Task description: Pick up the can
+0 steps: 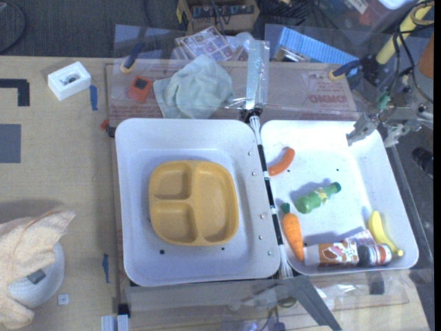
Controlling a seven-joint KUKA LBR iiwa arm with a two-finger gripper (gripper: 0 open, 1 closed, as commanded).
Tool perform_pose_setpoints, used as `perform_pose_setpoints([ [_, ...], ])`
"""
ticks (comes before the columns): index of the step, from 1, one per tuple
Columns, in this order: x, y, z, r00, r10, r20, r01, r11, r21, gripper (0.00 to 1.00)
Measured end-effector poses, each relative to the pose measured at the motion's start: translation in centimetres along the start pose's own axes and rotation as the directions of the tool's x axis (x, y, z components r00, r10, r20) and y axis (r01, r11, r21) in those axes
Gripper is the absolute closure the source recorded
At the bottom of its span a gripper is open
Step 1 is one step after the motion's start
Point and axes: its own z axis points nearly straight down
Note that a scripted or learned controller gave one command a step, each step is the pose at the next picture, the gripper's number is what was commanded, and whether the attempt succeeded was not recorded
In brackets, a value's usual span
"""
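Observation:
The can [342, 254] lies on its side along the front wall of the right bin [331, 150]; it has an orange-and-white label and a dark right end. My gripper [372, 136] hangs over the bin's far right corner, well behind the can. It is open, its two fingers [353, 136] spread apart with nothing between them.
In the right bin a carrot [293, 234] touches the can's left end and a banana [380, 232] lies by its right end. A green bottle [317, 198] and a sausage [281, 161] lie farther back. The left bin [131, 150] holds a yellow divided plate [193, 203].

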Motion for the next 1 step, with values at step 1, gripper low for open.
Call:
perform_pose_setpoints([
  [1,1.11,2.73,14.09,0.994,0.113,0.0,-0.113,0.994,0.002,0.0],
])
